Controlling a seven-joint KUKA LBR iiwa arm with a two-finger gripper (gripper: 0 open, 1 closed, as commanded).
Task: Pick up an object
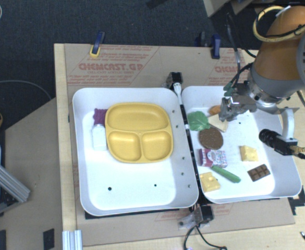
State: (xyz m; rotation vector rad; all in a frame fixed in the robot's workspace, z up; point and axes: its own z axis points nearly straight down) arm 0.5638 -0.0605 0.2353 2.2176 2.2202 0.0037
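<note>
Gripper (pixel 228 113) sits low over the upper left part of the right bin (pixel 282 189); cannot tell whether it is spread or pressed together, dark metal parts overlap. Nothing visible between them.

Right bin contents, all loose on smooth white plastic: small orange rounded piece (pixel 214 109) just left of the gripper; flat green leaf shape (pixel 197 120); brown textured disc (pixel 210 138) below it; pink printed packet (pixel 213 158); slim green pod (pixel 226 174); two pale yellow blocks (pixel 209 181) and (pixel 248 153); dark brown ridged bar (pixel 258 172).

Left bin (pixel 131 197) holds a glossy yellow tray (pixel 139 130) with three compartments, a white bottle (pixel 98 137) and a purple item (pixel 100 115) touching its left edge.

Open floor in the right bin lies along the middle and lower right; items crowd its left wall.
</note>
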